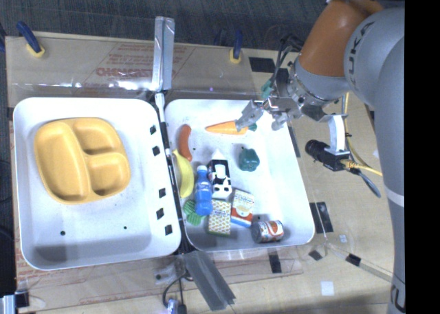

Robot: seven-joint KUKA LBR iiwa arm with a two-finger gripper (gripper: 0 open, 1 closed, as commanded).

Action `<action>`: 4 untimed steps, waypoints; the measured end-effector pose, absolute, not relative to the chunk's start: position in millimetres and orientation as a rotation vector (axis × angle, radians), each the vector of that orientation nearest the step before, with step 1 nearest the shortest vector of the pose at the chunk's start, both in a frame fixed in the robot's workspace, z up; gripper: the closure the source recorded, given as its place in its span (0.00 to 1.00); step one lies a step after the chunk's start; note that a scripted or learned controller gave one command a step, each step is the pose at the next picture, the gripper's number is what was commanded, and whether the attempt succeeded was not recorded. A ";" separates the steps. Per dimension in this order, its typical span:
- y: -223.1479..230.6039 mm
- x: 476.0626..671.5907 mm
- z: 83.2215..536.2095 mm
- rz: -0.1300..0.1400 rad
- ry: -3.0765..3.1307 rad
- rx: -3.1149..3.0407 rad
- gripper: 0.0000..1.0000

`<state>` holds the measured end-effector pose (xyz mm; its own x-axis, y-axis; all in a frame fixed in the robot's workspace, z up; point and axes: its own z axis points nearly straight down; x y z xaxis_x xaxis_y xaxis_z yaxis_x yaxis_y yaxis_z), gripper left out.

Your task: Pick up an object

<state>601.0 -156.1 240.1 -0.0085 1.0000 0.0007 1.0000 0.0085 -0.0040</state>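
The left bin (27, 237) carries 1 yellow divided tray (81, 158), lying toward its upper left part, with 3 compartments facing up.

A row of black clips (162, 182) runs down the seam between the 2 bins.

In the right bin (297, 189), near its left wall, a red sausage (183, 140) lies with its long axis running up and down the view, and a yellow banana (184, 174) sits just below it. Next to the banana stands a blue bottle (203, 192), with a black-and-white carton (220, 178) just to its right. Below them lie a checkered packet (219, 219), a small orange-and-white box (240, 209) and a can (267, 229) on its side near the lower right corner. A teal lump (249, 159) sits apart, nearer the middle.

The orange carrot (224, 127) lies in the upper part of the right bin, its long axis nearly level across the view, pointed tip to the left and thick end to the right. The tool (249, 119) is at that thick end, its fingers closed onto the carrot. The grey arm (371, 38) reaches in from the right over the table (323, 189).
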 end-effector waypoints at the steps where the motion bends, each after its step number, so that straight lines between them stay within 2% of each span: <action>1: -139.9 593.5 99.8 0.004 -2.239 -2.200 0.00; 2: -140.2 593.9 110.1 0.004 -2.242 -2.197 1.00; 3: -140.2 593.9 110.2 0.005 -2.243 -2.196 0.00; 4: -143.1 636.5 92.0 0.002 -2.111 -2.325 0.00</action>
<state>636.5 -143.1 92.0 0.0961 0.9954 0.0002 0.9954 -0.0961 -0.0018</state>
